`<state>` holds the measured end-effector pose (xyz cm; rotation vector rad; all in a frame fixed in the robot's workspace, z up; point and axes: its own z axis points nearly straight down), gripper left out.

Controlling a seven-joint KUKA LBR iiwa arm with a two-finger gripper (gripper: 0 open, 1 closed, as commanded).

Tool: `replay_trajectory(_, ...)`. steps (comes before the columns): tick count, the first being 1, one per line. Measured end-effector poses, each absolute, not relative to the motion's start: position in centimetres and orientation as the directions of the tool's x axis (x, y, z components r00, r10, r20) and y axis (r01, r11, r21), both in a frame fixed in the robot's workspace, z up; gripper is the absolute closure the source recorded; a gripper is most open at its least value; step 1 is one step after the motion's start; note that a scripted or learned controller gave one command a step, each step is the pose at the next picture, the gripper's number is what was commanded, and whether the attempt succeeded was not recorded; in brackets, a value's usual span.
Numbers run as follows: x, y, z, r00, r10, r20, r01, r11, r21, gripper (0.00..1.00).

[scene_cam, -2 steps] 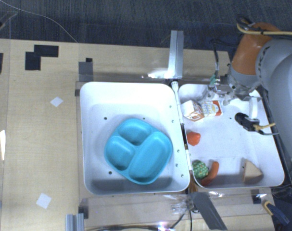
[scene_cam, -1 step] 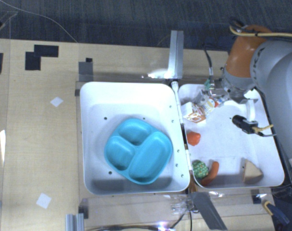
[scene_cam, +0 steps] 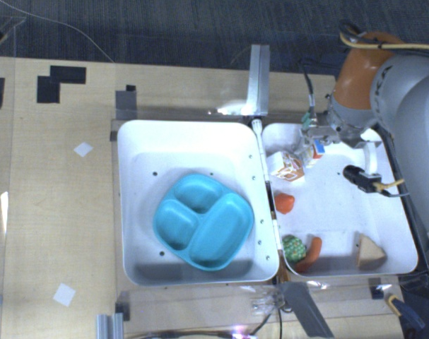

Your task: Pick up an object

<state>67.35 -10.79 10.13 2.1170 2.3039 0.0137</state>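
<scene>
1. Fingers: too blurred to read at the gripper (scene_cam: 314, 141), low over the far end of the right bin (scene_cam: 384, 221), just beside a carton (scene_cam: 288, 167).
2. Carton lies near the divider; orange ball (scene_cam: 285, 203) below it.
3. Left bin (scene_cam: 140, 189) holds a blue tray (scene_cam: 203, 221).

One fixed overhead camera, slanted down on both white bins (scene_cam: 129, 210).

A blue three-compartment plastic plate (scene_cam: 203, 222) crowds the left white bin (scene_cam: 140, 189), while open floor spans the middle of the right white bin (scene_cam: 401, 249) between scattered small items.
</scene>
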Motion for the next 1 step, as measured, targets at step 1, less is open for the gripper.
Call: replay_trajectory(1,67.01,-3.06,19.35,0.0,1.0,0.0,1.0,0.0,0.007,1.0)
